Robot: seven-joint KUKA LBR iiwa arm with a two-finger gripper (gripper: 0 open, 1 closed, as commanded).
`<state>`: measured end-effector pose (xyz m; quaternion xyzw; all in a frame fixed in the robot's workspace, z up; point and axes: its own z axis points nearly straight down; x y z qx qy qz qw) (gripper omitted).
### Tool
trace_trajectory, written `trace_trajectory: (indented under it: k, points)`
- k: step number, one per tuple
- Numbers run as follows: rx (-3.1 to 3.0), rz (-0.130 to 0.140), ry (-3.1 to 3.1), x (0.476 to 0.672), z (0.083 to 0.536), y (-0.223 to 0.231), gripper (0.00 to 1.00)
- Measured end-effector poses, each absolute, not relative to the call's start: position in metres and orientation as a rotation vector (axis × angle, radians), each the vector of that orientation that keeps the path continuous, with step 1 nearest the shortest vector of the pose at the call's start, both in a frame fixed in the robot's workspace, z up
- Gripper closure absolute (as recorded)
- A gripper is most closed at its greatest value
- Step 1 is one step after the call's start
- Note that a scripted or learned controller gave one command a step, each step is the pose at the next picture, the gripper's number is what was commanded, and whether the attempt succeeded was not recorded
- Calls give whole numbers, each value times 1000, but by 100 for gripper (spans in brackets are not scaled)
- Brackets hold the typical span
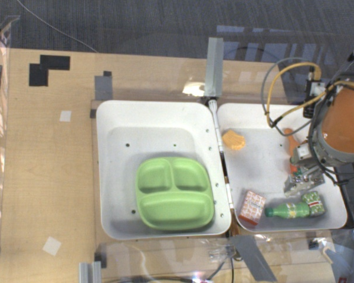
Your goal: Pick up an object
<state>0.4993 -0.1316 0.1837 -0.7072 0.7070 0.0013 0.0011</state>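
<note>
Beside gripper (302, 183), green bottle (289, 211), label unreadable

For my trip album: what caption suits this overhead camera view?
Robot gripper hovers above a green bottle beside a green tray.

Both white bins (156, 114) look like smooth, matt plastic. The green divided plate (175, 192) is plastic too — faintly glossy. The bench (41, 175) shows pale wood grain; the green bottle (290, 210) looks shiny.
</note>
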Motion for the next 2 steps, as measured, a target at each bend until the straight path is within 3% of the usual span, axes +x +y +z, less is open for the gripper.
trace_trajectory:
  k: [1,2]
  points:
    - [-2642,-1,1697,488,162,-136,100]
    - [-2993,-4,945,546,170,-124,100]
